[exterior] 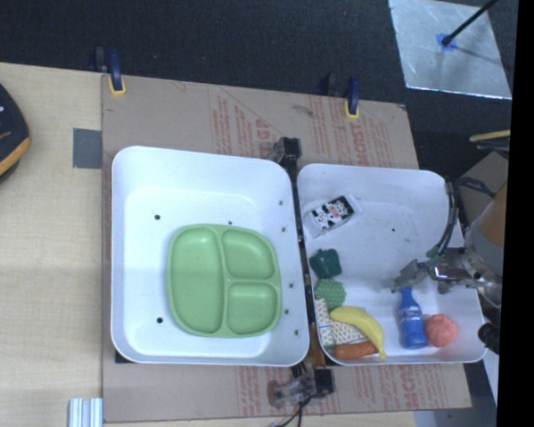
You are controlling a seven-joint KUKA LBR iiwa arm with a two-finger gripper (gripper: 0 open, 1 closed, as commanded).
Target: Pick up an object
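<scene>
Two white bins (122, 245) sit on brown cardboard (254, 118) printed with faint red lettering, over a pale wood-grain worktop (32, 267). The left one holds a light green divided plate (223, 280). The right one holds a black-and-white patterned card (330, 213), a dark green block (325, 262), a yellow banana (361, 326), a blue bottle (411, 319) and a salmon-pink ball (440, 330).

A robotics lab or test bench, to judge by the setup: a cardboard sheet (254, 118) is clamped to a pale wooden bench (32, 267) with blue-handled clamps (352, 95), two white bins (207, 174) sit side by side, and what may be a control pendant (1, 141) lies at the left edge.
</scene>
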